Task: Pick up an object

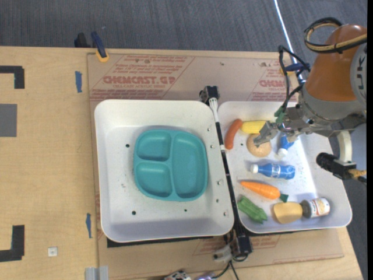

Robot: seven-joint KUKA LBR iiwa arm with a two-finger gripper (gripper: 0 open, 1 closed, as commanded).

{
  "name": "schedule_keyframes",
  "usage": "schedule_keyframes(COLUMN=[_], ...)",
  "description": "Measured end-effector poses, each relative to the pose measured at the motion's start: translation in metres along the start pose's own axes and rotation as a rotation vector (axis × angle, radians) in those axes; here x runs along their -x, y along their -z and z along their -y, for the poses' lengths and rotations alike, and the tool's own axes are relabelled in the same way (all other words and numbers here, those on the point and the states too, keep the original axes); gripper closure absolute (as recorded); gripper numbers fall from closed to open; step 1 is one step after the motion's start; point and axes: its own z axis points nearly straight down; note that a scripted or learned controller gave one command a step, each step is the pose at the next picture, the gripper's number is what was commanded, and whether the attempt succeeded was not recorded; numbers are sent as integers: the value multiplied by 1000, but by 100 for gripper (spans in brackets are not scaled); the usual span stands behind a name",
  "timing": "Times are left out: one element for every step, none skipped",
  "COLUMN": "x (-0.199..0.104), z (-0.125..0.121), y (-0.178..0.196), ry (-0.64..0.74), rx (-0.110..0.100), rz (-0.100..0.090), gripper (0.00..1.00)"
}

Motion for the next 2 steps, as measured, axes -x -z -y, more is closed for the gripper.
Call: schedule_keyframes(x=[24,24], z=[62,61], y=[-111,-100], ry=[-3,-5], rx=[-2,4], rz=[-1,1], gripper=[0,100])
